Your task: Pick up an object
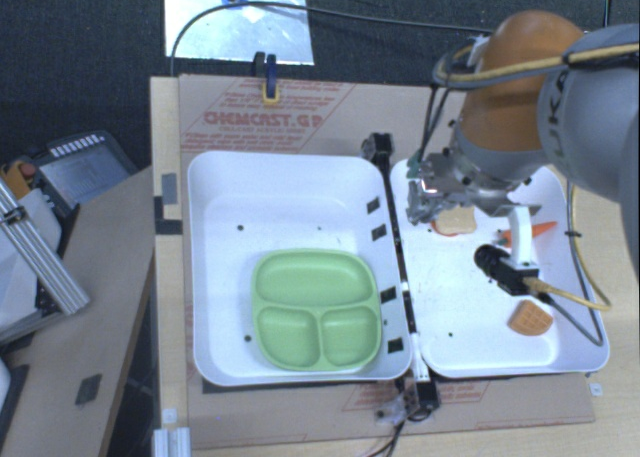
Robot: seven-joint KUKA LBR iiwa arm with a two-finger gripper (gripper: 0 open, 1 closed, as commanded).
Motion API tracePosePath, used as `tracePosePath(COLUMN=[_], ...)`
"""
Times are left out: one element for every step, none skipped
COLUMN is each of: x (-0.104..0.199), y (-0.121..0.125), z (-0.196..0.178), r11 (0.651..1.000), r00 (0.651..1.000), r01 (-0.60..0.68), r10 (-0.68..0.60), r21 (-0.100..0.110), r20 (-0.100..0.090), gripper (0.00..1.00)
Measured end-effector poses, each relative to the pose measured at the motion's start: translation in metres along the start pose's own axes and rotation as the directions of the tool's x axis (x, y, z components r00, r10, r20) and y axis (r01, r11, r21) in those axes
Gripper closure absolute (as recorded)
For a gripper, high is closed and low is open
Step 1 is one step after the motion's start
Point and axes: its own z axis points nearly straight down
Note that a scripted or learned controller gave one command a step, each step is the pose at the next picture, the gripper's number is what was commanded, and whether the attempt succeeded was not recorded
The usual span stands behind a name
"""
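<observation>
**Counter, two bins: hand low in the right bin**

Counter is covered with a printed cardboard sheet, and dark cloth lies behind it. Two white bins sit side by side on the sheet, touching along their inner edges.

Left bin: I see one green divided plate, three compartments, lying flat toward the near side.

Right bin: I count three small items.
- A tan flat slice lies at the far-left part of the bin floor.
- An orange stick lies to the right of the slice, near the far-right wall.
- A brown chunk lies near the front-right corner, well apart from the other two.

The arm reaches in from the right and covers the far side of the right bin. The hand is low at the far-left corner of that bin, just beside the tan slice and close to the shared wall. The slice's upper edge is partly hidden under the wrist.

Hand state: I cannot tell how wide it stands, and I see nothing clearly gripped in it.
</observation>
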Motion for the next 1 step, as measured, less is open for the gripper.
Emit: tracePosePath(x=[0.0512], y=[0.0041], z=[0.0155], r11=[1.000], r00=[1.000], r01=[-0.001], r10=[0.001], r21=[0.002], r20=[0.000], gripper=[1.00])
